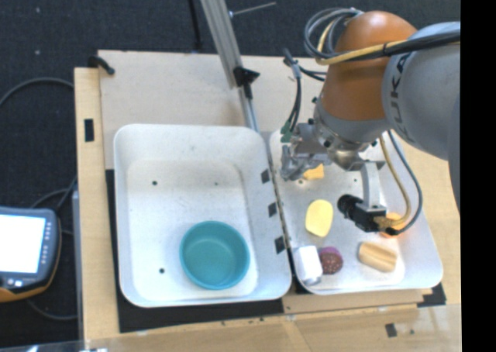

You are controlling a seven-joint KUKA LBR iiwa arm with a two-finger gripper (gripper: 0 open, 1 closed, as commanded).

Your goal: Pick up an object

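The gripper (297, 163) hangs low over the right bin (422, 261), whether spread or closed I cannot tell, touching a small yellow piece (314, 174) just beside it that looks light, stiff and smooth, best pinched across its narrow sides.

The grey arm (422, 83) enters from the right edge and bends down toward the middle of the view. Its orange band (364, 71) bulges just above the wrist, up and to the right of the gripper. Black cables loop over the band's top and trail down the wrist's right side. The gripper (297, 163) hangs below the wrist, pointing downward and slightly left. Its metal body is visible, but whether the gripper is parted or closed cannot be made out.
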